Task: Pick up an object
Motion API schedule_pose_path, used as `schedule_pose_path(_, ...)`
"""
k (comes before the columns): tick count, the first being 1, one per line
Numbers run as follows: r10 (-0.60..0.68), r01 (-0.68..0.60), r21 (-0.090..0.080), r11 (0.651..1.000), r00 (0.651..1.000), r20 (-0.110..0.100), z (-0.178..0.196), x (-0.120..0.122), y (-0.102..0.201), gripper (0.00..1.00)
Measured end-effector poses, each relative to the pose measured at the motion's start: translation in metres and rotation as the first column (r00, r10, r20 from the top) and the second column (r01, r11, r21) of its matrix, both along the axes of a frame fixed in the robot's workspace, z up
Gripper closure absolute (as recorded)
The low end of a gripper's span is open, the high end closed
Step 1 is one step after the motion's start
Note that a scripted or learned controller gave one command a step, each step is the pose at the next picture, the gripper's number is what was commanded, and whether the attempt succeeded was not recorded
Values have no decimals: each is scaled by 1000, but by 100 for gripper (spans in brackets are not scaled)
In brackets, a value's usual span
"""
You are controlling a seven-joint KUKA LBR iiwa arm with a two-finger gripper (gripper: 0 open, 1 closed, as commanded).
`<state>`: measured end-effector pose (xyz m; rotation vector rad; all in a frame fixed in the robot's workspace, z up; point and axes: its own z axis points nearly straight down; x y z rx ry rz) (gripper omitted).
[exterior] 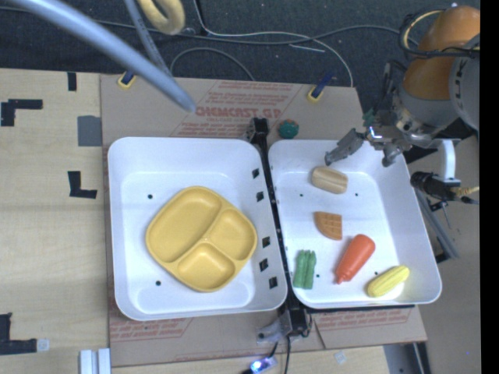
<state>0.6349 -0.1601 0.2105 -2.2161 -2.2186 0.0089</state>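
The right bin [405, 209] holds a tan bread roll [329, 180], an orange waffle wedge [329, 225], a carrot [355, 257], a green vegetable piece [305, 269] and a yellow corn cob [387, 280]. My gripper [363, 151] hangs over the bin's far edge, just right of and above the bread roll. Its two fingers are spread apart with nothing between them. One fingertip [333, 157] points toward the roll.
The left bin [125, 209] carries a yellow divided plate [202, 238]. A small teal object [289, 128] lies on the cardboard behind the bins. Cables run across the dark back area. A grey pole [101, 37] crosses the top left.
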Motion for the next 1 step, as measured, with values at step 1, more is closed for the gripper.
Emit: schedule_pose_path(1,0,0,0,1000,1000,0,-59,-8,8,0)
